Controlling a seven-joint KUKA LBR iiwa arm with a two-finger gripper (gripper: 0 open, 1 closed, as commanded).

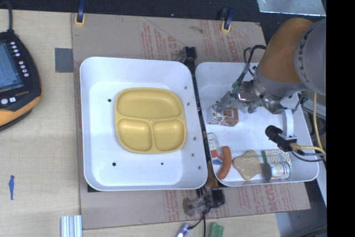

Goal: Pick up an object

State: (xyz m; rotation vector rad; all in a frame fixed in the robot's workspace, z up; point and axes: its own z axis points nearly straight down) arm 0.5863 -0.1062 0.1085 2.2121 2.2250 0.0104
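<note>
The right bin (255,72) holds a small brown and white carton (223,116), a red sausage (224,162), a tan bread-like piece (248,166) and a small can (278,164) lying on its side. My gripper (232,99) hangs low in this bin, just above and behind the carton, at the end of the grey arm with its orange band (283,53). Whether it touches the carton is unclear. A narrow striped packet (212,147) lies along the bin's left wall.
The left bin (94,119) bears a yellow divided plate (150,119). A teach pendant (14,77) lies at the bench's left edge. Cables (302,147) trail from the arm over the right bin's right side. Clamps (225,18) hold the cardboard base.
</note>
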